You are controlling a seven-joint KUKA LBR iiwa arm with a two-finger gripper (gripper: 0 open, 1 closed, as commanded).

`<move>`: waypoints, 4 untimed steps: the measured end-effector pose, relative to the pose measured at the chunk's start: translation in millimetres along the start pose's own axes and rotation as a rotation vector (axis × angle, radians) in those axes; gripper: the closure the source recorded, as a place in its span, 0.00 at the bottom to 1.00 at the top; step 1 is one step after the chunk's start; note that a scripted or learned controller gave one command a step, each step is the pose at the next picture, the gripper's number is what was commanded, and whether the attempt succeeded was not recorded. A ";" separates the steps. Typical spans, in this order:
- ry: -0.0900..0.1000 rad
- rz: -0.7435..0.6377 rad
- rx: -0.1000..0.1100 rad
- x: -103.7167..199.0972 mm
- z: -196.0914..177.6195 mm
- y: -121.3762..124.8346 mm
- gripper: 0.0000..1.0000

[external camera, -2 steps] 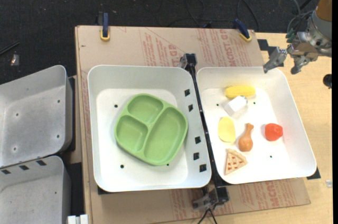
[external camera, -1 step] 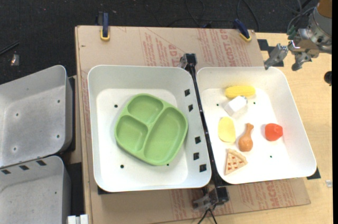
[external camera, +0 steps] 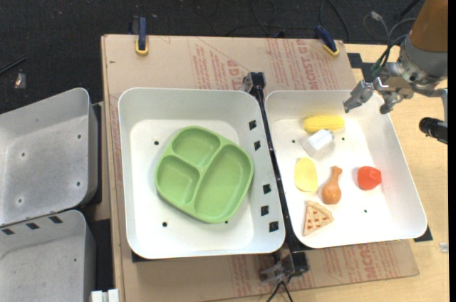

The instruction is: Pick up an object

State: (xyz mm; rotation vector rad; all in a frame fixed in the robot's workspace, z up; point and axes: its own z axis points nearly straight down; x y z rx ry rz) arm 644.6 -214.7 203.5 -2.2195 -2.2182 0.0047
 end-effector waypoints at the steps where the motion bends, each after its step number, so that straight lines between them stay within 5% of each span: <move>1: -0.001 0.000 -0.002 -3.4 43.5 -1.9 0.00; 2: -0.001 -0.003 -0.009 -0.2 98.9 8.1 0.00; 3: -0.005 -0.005 -0.016 -0.8 83.8 9.6 1.00; 4: -0.003 -0.002 -0.011 -2.8 19.7 10.7 1.00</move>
